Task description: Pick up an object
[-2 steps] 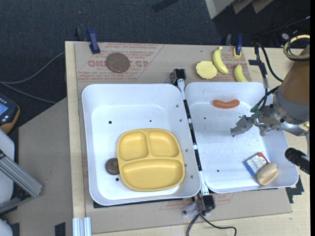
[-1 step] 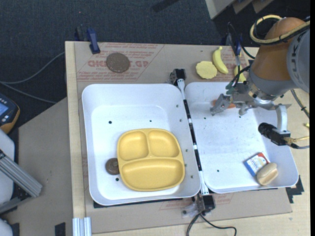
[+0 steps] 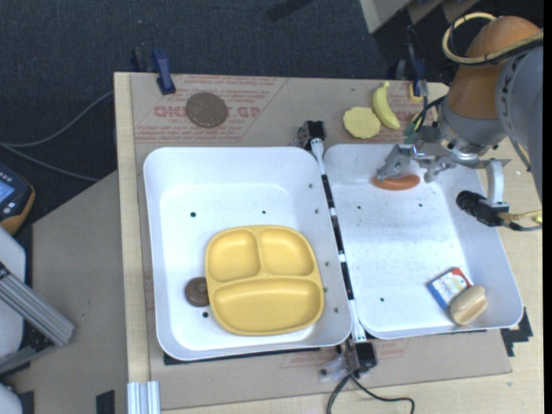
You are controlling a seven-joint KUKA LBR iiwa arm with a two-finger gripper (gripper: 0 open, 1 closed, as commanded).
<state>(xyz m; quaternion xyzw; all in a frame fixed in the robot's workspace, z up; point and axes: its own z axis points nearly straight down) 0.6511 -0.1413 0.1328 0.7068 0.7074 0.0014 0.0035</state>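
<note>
At right bin's (image 3: 483,257) 12 o'clock rim: pincer (image 3: 414,164) spread open, fingers straddling orange sausage (image 3: 395,180).

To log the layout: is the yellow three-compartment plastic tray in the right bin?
No, the yellow three-compartment plastic tray lies in the left white bin.

Printed text, red on brown cardboard sheet (image 3: 259,102) under the bins, far edge of tabletop: one line of large letters, beginning "CHO" and ending "GR"; middle letters covered by a round brown disc (image 3: 206,109). Smaller red print above and below this line, too fine to read.

Small packet (image 3: 448,286), blue, white and red, near corner of right bin (image 3: 405,257): printing present, not legible.

No other readable marks.
</note>
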